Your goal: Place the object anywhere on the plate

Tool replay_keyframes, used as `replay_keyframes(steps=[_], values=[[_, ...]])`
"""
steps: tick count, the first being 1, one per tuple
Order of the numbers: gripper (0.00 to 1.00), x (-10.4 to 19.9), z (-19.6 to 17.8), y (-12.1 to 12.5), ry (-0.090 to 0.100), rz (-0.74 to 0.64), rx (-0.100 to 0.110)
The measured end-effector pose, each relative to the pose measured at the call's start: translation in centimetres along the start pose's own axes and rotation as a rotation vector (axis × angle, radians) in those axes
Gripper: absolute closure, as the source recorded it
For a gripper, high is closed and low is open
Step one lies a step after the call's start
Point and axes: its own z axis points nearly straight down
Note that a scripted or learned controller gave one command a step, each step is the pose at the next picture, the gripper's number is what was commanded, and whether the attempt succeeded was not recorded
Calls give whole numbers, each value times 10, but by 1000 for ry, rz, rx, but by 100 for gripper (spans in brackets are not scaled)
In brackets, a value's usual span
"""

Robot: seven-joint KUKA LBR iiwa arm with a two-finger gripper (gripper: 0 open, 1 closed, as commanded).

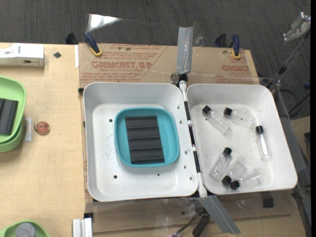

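Camera view: two shallow white bins sit edge to edge on cardboard (128, 63) beside the pale wooden bench (49, 181). The left bin (98, 177) has rounded corners and a smooth floor. A teal plate (121, 142), a rounded square with a raised lip, lies at its centre. A wide band of bare white floor surrounds the plate on every side. A black ribbed slab (144, 138) covers most of the plate's middle, leaving the teal rim open. The right bin (244, 137) holds six clear vials (216, 118) with black caps, lying on their sides. They are scattered loosely, two close together near the front wall.
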Motion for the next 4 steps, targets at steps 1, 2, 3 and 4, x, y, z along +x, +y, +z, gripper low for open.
replay_keyframes(steps=[1, 2, 3, 4], values=[[0, 0, 0, 0, 0, 0, 0], [0, 0, 0, 0, 0, 0, 0], [0, 0, 0, 0, 0, 0, 0], [0, 0, 0, 0, 0, 0, 0]])
